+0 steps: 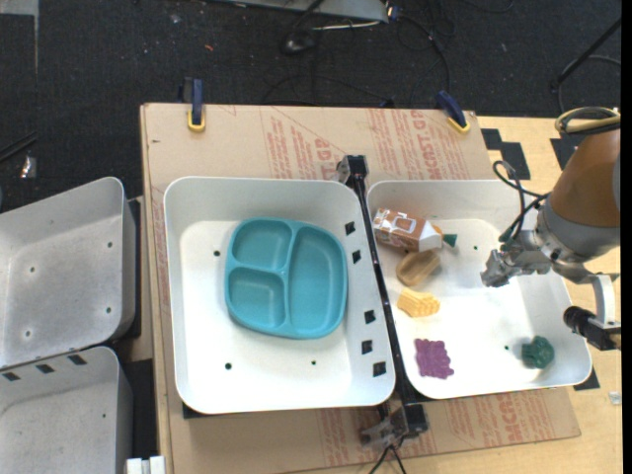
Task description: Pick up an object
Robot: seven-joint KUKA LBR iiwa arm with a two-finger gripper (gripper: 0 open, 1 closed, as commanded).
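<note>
Pickup not yet achieved: two-finger gripper (496, 273) hangs above right white bin (494, 197), nothing visibly held; finger state indeterminate. Small dark-green lump (538, 353) lies nearby.

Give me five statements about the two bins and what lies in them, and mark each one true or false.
1. The teal divided plate lies in the left bin. True.
2. The purple item lies in the left bin. False: it lies in the right bin, near its front edge.
3. The yellow corn piece lies between the brown carton and the purple item. True.
4. The dark green item sits on the teal plate. False: it sits in the right bin's front right corner.
5. The gripper hangs over the left bin. False: it hangs over the right bin.
</note>
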